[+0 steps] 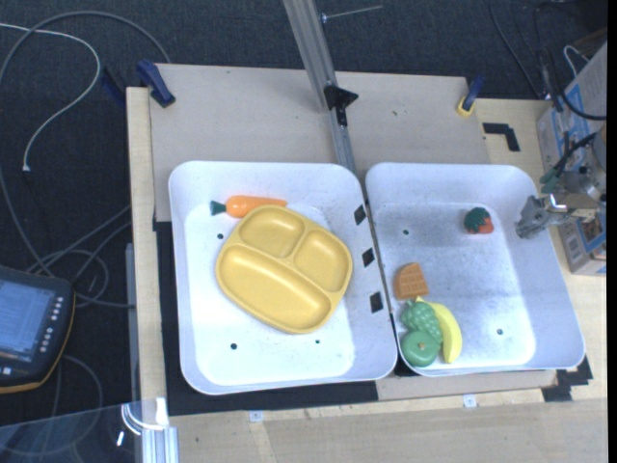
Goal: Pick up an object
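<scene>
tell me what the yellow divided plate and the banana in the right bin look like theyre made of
Yellow divided plate: likely moulded plastic, one even colour with a soft sheen and rounded compartment ridges.
Banana: probably a plastic toy, uniformly bright yellow and smooth, though too small in view to be sure.

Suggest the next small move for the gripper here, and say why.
Probably shift the gripper left and down toward the small red and green toy. It sits at the right bin's right rim, apart from everything, and that toy lies closest, alone with bare floor around it.
</scene>
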